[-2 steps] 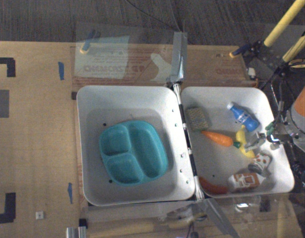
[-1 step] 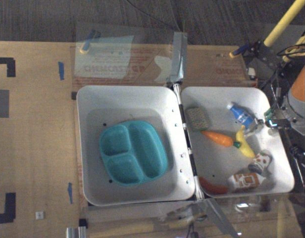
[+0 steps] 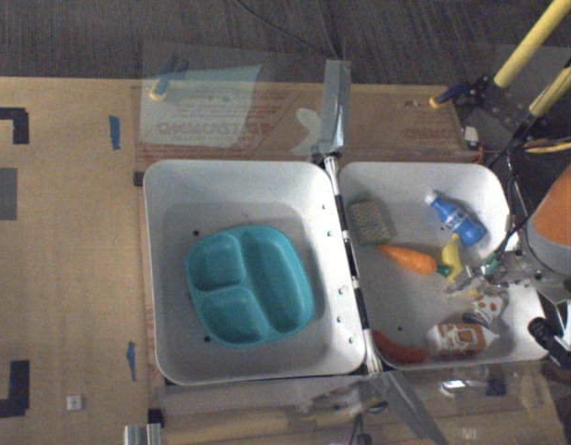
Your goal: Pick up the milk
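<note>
Lying on its side near the front wall of the right bin, the milk is a small white carton with an orange-brown printed label, its capped end tipped up toward the gripper. Just left of it, against the same front wall, sits a red sausage-shaped piece.

The gripper hangs just above and behind the milk, at the right side of the right bin, reaching in from the right edge of the view. Its metal parts are small and blurred against the clutter, so how far apart it stands cannot be told, and nothing can be made out between them. The carton lies close beneath it, slightly toward the front; whether they touch cannot be told.

Beside the gripper to the left are a yellow banana-like piece and an orange carrot with a green top, the carrot pointing toward the bin's middle. Farther back lies a blue bottle with a white cap, tilted. A grey-green scouring sponge rests near the divider between the bins.

The left bin holds a teal divided plate with three compartments, set roughly in its centre.
</note>
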